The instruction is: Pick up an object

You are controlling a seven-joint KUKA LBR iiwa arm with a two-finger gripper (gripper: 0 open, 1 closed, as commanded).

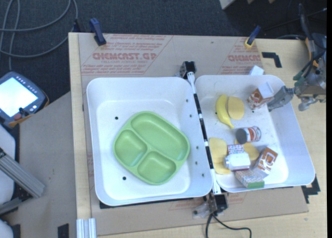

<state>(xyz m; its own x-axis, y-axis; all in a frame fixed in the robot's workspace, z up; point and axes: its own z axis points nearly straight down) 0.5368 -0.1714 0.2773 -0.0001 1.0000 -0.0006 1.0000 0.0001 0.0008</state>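
The right white bin (295,128) holds several small items. A yellow toy banana (230,110) lies near its middle, with a red and white carton (258,97) at the upper right. Below them are a small can (249,135) on its side, a red and white box (237,157), an orange carton (267,160) and a green-edged box (250,179). My gripper (291,102) hangs over the bin's upper right rim, open with nothing between its fingers. One grey finger (280,98) points at the carton, just right of it.
A green divided plate (151,147) lies in the left white bin (104,102). A black divider rail (199,128) runs between the bins. Blue clamps (96,30) grip the bench's far edge. A tablet (18,97) sits off the bench at the left.
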